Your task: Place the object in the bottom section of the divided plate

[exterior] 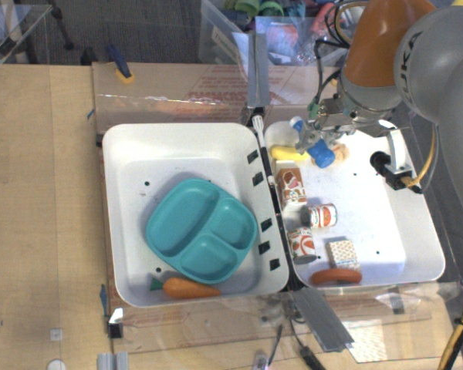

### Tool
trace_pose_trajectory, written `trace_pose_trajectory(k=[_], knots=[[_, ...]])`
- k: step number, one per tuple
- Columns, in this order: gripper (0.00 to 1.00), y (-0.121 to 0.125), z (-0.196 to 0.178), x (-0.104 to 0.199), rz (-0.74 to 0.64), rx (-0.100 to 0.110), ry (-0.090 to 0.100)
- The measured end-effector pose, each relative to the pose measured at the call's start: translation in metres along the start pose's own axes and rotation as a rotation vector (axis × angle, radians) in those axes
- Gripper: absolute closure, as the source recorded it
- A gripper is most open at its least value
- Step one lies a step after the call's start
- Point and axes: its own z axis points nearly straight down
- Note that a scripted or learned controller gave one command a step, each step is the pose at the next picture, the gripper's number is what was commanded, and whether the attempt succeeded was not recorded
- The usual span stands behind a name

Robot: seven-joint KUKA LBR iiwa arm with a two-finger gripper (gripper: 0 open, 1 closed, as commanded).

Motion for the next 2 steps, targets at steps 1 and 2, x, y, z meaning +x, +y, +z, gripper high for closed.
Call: trace_pose_trajectory(k=[1,2], knots=[[1.0,-0.007,0.0,0.104,-0.152,0.002,0.002],[1.0,-0.012,0.001,0.177,-0.337,0.001,0.002]])
